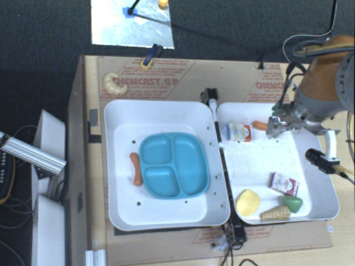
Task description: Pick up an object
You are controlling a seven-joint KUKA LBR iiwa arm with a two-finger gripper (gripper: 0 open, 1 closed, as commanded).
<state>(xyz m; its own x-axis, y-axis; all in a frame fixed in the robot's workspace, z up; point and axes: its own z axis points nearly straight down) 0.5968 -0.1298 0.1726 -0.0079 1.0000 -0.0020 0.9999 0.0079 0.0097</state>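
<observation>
Objects lie scattered in the right bin: yellow lemon and cone nearest, small carton behind. Farther back the gripper hovers beside an orange carrot; I can't tell its opening.

Grey arm, orange band above wrist, thin cables looping over it, metallic wrist

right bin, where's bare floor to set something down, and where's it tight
Bare floor runs through the middle of the right bin, between the small carton at the back and the pink box in front. The front edge is crowded: yellow lemon, cone, green piece.
</observation>
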